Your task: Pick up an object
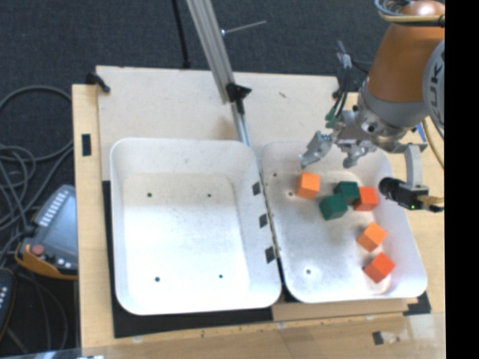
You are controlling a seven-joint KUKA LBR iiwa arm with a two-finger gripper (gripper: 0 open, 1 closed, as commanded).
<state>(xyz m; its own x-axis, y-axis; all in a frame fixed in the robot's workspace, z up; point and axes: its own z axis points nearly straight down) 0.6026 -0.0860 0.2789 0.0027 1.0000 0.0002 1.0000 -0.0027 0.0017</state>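
The left bin (187,226), a shallow white tray, held no objects on its visible floor. A narrow seam carrying small dark clips separated it from the right bin (299,283), which held all six blocks. Farthest left in that bin lay an orange cube (307,185), standing apart from the others with free floor on its left and near sides. To its right, two green blocks (334,206) (347,191) sat touching each other, and a red-orange cube (367,198) touched the farther green one. Nearer the viewer lay a second orange cube (371,236), and just beyond it toward the near right corner a red cube (379,267).

The blocks appeared small, light and rigid, probably foam or wood, with flat matte faces that should resist slipping. A grasp across two opposite side faces was judged best. The isolated orange cube offered the clearest finger access, whereas the clustered green and red-orange blocks left little room.

The gripper (338,149) hung just beyond the orange cube, over the far edge of the right bin. Its fingers looked spread, with nothing between them; no block was held.
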